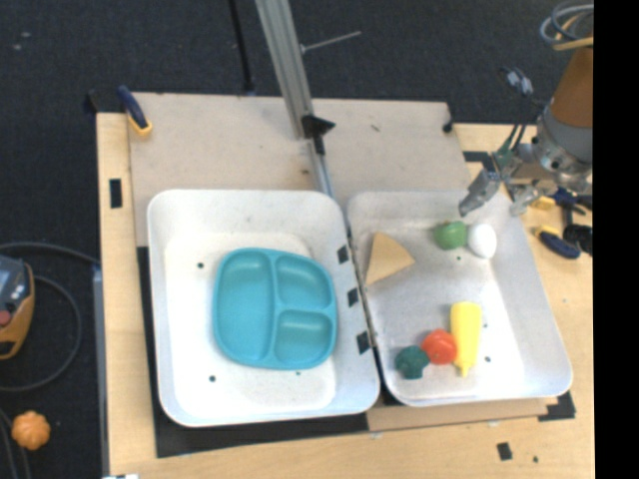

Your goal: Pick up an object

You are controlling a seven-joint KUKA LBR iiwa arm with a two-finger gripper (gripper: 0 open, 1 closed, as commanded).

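Camera view: round green ball (451, 235)

Grey KUKA arm with orange wrist band (571, 96): entered from the right, wrist angled downward. Two-finger metal gripper (491, 193): pointed down and leftward.

Dark speckled carpet floor (120, 28) surrounds the pale wooden table (220, 143); black cable (50, 252) loops at frame left, lighting even.
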